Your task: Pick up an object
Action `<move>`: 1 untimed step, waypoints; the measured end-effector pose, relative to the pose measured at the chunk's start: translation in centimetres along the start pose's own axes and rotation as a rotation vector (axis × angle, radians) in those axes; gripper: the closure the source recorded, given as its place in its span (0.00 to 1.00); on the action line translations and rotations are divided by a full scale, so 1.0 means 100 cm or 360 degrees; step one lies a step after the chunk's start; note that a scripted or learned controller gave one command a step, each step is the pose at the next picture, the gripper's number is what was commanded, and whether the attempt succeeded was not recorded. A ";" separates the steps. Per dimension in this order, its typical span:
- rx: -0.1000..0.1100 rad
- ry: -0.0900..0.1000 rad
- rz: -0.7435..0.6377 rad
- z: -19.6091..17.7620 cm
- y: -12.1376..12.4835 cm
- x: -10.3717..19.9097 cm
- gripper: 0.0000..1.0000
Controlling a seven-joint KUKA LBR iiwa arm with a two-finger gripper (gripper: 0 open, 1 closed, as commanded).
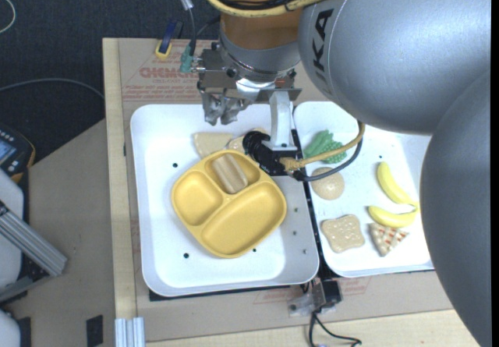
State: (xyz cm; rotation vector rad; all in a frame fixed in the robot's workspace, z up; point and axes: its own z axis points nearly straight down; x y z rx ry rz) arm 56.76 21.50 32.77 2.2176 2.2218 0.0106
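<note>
My gripper [222,113] hangs over the far edge of the left bin [156,244], with nothing visibly in it. Just below it a flat beige piece [206,141] lies on the bin floor, partly hidden behind a yellow divided plate [226,209]. A tan block [230,172] rests in the plate's far compartment. The gripper stands apart from all of them.
The right bin [366,162] holds a green leafy item [323,146], a round beige cookie [327,185], two bananas [394,182] [394,216], a toast slice [343,232] and a pizza wedge [387,239]. The grey arm covers the upper right.
</note>
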 end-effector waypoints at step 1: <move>-0.0004 0.0006 -0.0006 -0.087 -0.075 0.001 1.00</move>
